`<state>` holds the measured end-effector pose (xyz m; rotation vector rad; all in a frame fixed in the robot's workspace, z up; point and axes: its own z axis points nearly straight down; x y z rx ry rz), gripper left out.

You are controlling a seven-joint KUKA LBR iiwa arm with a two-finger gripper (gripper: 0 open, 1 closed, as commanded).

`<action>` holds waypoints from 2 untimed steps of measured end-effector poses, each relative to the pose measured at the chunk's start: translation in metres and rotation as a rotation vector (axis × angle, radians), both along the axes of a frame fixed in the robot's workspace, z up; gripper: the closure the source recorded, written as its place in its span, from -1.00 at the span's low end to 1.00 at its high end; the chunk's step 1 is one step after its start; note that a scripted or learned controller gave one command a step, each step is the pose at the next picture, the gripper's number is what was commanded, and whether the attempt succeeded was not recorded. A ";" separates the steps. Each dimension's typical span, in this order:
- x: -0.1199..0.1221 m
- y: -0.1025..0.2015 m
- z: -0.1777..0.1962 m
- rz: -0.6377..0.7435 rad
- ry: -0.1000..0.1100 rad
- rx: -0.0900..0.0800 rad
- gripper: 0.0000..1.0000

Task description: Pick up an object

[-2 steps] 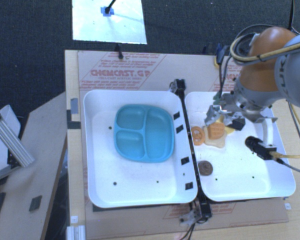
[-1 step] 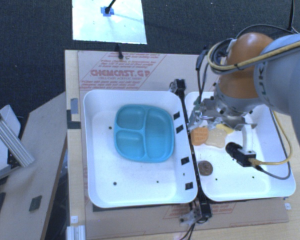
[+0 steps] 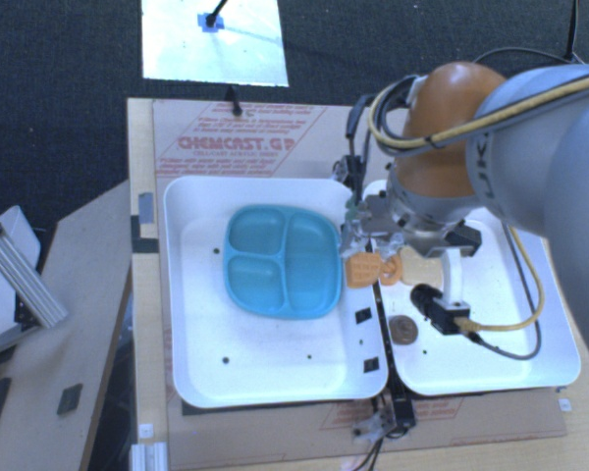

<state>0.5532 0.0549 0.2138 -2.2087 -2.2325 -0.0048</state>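
- From the overhead camera I see the arm [image 3: 530, 135] reaching in from the right, its orange band above the wrist sitting over the far part of the right bin [image 3: 510, 361].
- The gripper [image 3: 371, 253] hangs at the seam between the two bins, over the inner rim of the left bin [image 3: 265, 376].
- An orange object [image 3: 363, 269] sits directly below the gripper, at the seam, with a paler orange piece [image 3: 391, 270] touching it on the right.
- I cannot tell whether the jaws are released or clenched: the wrist body hides them, and I cannot confirm the orange object is between them.
- A blue divided tray [image 3: 280, 261] lies flat in the left bin, near its centre, just left of the orange object. I count three compartments.
- A small round brown disc [image 3: 403, 331] rests on the floor of the right bin, near the seam and nearer to me than the gripper.
- A black block with a yellow cable [image 3: 510, 317] hangs beside the wrist over the right bin.
- Both bins rest on a cardboard sheet [image 3: 245, 135] with red print along its far side.
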 end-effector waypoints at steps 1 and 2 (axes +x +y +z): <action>-0.009 0.046 0.011 0.000 0.000 0.000 1.00; -0.009 0.042 0.010 -0.006 0.000 -0.003 -1.00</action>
